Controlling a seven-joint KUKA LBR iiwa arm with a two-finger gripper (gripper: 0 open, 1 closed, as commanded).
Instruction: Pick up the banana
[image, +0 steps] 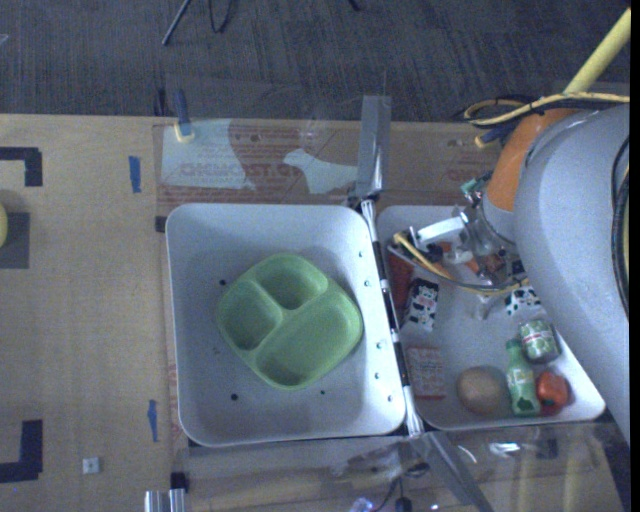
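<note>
My gripper (478, 268) hangs low over the back of the right bin (447, 408), under the grey arm with its orange band. A thin yellow curved shape (428, 257) shows just left of the gripper; I cannot tell whether it is the banana or the robot's cable. No thing shows held at the gripper. The arm hides the bin's far right part.
The right bin holds a cow-patterned carton (422, 303), a red packet (428, 370), a brown round fruit (482, 390), a green bottle (520, 380), a red tomato (553, 391) and a green can (538, 339). A green divided plate (290, 320) lies in the left bin (200, 400).
</note>
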